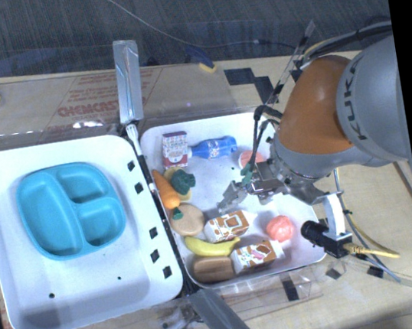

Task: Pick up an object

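gripper [235,191] hovers just above the milk carton [226,226] — finger state unclear; carton looks light, crushable — grip its flat sides.

A small brown-and-white printed carton [227,226] is lying tilted on its side in the right white bin [209,176], just below and left of the gripper [235,191]. A curved yellow plastic banana [210,246] is being touched along the carton's lower edge.
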Action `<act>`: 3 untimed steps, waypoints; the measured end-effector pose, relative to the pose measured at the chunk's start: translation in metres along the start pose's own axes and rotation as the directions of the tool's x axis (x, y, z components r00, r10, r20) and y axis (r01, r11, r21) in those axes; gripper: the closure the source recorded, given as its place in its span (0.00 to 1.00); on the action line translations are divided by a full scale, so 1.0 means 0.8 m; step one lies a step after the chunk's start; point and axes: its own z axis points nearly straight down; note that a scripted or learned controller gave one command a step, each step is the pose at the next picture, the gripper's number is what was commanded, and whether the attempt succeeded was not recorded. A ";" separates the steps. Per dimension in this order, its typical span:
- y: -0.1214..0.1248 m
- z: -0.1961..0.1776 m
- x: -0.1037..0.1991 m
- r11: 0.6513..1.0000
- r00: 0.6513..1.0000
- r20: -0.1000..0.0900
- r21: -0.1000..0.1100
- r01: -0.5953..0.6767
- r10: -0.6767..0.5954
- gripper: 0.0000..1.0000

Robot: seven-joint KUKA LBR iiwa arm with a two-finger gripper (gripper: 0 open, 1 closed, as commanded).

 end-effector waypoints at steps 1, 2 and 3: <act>-0.014 0.114 -0.010 0.981 0.981 0.012 -0.025 0.192 -0.192 0.00; 0.012 0.120 0.014 0.978 0.978 0.026 -0.033 0.206 -0.205 0.00; 0.080 0.131 0.031 0.998 0.998 0.002 -0.019 -0.065 0.065 0.00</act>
